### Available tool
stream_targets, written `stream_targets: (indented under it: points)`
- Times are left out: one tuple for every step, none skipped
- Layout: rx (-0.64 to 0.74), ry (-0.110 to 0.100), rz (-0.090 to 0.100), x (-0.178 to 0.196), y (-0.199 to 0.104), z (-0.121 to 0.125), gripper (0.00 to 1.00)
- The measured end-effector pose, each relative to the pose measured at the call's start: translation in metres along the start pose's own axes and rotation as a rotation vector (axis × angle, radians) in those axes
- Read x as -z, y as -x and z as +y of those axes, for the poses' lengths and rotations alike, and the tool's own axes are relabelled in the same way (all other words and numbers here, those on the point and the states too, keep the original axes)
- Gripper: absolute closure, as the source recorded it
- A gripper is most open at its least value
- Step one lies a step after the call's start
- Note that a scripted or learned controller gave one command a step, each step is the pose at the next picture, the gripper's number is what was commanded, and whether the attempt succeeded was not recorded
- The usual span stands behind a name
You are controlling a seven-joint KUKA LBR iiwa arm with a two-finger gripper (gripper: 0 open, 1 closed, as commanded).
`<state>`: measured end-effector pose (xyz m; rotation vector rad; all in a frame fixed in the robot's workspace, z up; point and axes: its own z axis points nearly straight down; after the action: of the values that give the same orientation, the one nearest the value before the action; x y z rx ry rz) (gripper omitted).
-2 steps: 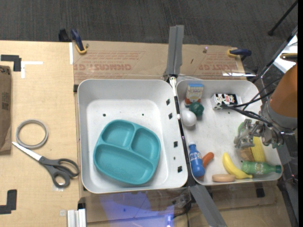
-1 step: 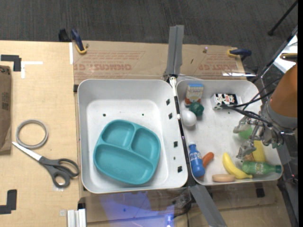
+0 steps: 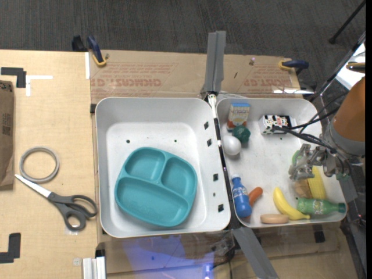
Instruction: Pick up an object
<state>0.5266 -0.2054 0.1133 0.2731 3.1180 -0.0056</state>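
Note:
My gripper [image 3: 301,167] hangs low over the right side of the right bin [image 3: 264,156], with the orange-banded arm coming in from the right. Just below it lie a brownish lump [image 3: 301,189] and a yellow corn-like piece [image 3: 317,186]. Along the bin's front are a banana [image 3: 286,205], a green bottle [image 3: 318,206], a tan sausage [image 3: 274,218], a blue bottle [image 3: 240,197] and an orange carrot [image 3: 255,195]. Toward the back sit a small carton [image 3: 239,114], a dark green item [image 3: 242,134], a pale ball [image 3: 232,146] and a black-and-white box [image 3: 275,122].
The left bin [image 3: 116,121] holds a teal divided plate [image 3: 156,186]. Scissors [image 3: 61,202] and a tape roll [image 3: 39,163] lie on the bench at the left. Black cables [image 3: 302,133] run across the right bin's back corner to the arm.

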Motion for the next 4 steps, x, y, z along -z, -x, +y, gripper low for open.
stream_targets:
  points:
    - [0.000, 0.000, 0.000, 0.000, 0.000, 0.000, 0.00]
    - [-0.017, 0.002, 0.011, -0.021, -0.016, -0.020, 0.00]
    - [-0.011, 0.006, 0.010, -0.012, -0.015, -0.016, 1.00]
    - [-0.103, 0.003, 0.012, -0.021, -0.032, 0.041, 1.00]
